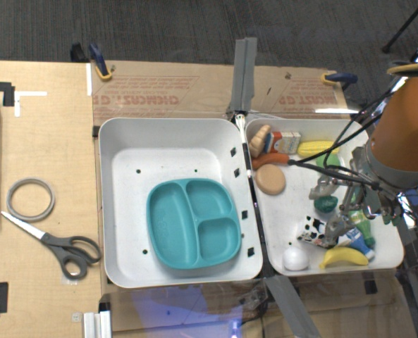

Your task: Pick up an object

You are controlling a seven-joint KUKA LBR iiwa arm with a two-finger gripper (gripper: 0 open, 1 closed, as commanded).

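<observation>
From my seat I see the left bin (117, 189) holding a teal divided plate (194, 222) with three compartments, lying flat near its middle. The right bin (279, 220) is crowded with small toys. The arm (399, 129) leans in from the right, its orange band over that bin's far right side, and the gripper (335, 213) hangs low among the toys; I cannot tell how it is set, since cables and metal parts clutter it.

The likeliest pick is a black-and-white spotted toy (311, 231), cow-patterned, small and lumpy, lying just beside the gripper's tip near the front of the right bin. Nothing I can see is lifted clear of the bin floor.

Around it: a yellow banana (345, 258) at the front right, a round tan bread roll (271, 180) toward the left wall, a white ball (295, 259) at the front, and a dark green round piece (326, 203) by the gripper.

Outside the bins, scissors (57, 245) and a tape roll (30, 198) lie on the bench at left.
</observation>
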